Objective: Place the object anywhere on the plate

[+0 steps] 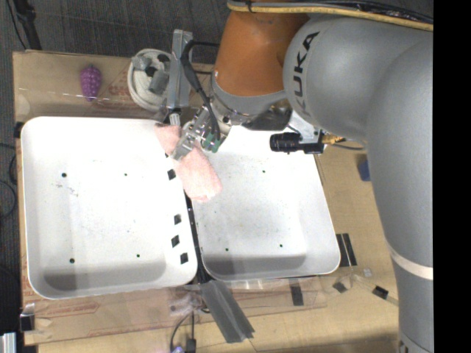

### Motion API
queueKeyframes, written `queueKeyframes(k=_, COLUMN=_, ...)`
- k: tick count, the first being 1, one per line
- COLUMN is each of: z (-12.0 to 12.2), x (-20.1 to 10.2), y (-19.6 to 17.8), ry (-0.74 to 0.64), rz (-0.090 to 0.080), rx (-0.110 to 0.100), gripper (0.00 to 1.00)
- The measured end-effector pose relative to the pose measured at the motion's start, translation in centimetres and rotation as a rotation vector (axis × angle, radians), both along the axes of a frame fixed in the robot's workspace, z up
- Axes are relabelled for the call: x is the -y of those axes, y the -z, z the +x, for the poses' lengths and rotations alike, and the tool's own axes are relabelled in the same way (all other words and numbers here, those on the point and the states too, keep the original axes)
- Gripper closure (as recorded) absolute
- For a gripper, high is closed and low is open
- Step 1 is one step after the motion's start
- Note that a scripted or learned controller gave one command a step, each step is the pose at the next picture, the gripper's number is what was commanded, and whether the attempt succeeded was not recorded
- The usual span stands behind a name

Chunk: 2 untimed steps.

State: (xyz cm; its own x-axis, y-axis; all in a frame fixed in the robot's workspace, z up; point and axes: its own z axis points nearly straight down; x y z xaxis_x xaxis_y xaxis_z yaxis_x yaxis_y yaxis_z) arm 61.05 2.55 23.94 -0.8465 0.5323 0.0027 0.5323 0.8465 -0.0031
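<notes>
Pink object (197,172) lies lengthwise from upper-left to lower-right across the bins' seam; fingers (193,140) state unclear.

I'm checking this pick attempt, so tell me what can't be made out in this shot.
- Gripper: blurred against the pink object, so contact and grasp are unclear.
- Pink object: too soft-edged to identify.
- Right bin: the arm hides its upper right corner.
- Purple thing outside the bins: too small to identify.

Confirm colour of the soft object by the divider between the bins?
Pale pink; the soft object shows in the camera view, just below the tool.
</notes>
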Motion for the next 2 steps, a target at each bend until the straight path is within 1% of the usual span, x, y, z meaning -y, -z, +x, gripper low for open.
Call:
queueKeyframes(k=1, z=-2.4, x=-3.3, y=0.5, ry=-0.403, rz=0.002, rx=-0.001, gripper=1.00)
queueKeyframes(k=2, z=-4.8, x=-7.3, y=-0.2, ry=-0.567, rz=0.002, rx=-0.001, gripper=1.00)
